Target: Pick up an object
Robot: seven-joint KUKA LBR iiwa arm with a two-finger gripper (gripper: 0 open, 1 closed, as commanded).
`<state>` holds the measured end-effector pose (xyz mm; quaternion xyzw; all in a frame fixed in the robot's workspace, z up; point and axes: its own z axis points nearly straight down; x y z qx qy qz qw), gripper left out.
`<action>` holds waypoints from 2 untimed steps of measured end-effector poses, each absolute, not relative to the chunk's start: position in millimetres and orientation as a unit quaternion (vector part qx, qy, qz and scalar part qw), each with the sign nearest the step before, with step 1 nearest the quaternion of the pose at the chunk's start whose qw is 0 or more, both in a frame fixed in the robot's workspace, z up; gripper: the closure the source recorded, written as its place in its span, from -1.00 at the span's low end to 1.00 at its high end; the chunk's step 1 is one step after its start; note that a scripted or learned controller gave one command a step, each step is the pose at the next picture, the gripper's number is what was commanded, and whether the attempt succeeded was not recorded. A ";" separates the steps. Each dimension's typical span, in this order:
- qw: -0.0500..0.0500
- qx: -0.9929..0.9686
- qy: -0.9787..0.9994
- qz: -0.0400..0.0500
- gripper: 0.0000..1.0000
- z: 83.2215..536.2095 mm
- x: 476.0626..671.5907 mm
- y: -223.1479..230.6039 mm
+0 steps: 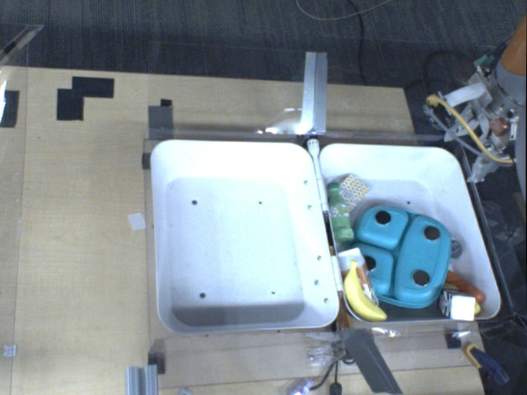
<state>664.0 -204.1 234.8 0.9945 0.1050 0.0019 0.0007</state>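
The right bin (412, 159) holds a teal, three-section dish (405, 253) lying upside down at its middle. A yellow banana (360, 295) lies against the dish's left edge, near the front. A green object (340, 216) and a patterned packet (354, 188) sit along the bin's left wall. A white block (463, 307) and an orange-brown item (461, 286) are in the front right corner. My gripper (482, 134), wrapped in yellow and white cables, hangs outside the bin's back right corner, well apart from every object.
The left bin (235, 159) adjoins the right one along a shared divider (324, 220). A metal post (315, 89) stands behind the divider. Black tape marks (82, 95) lie on the bench at the far left. A cable (346, 6) loops on the floor behind.
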 end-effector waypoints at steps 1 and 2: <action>0.001 0.994 0.105 0.002 -1.00 261.5 661.9 -204.4; 0.001 0.994 0.105 0.002 -1.00 261.0 661.8 -204.2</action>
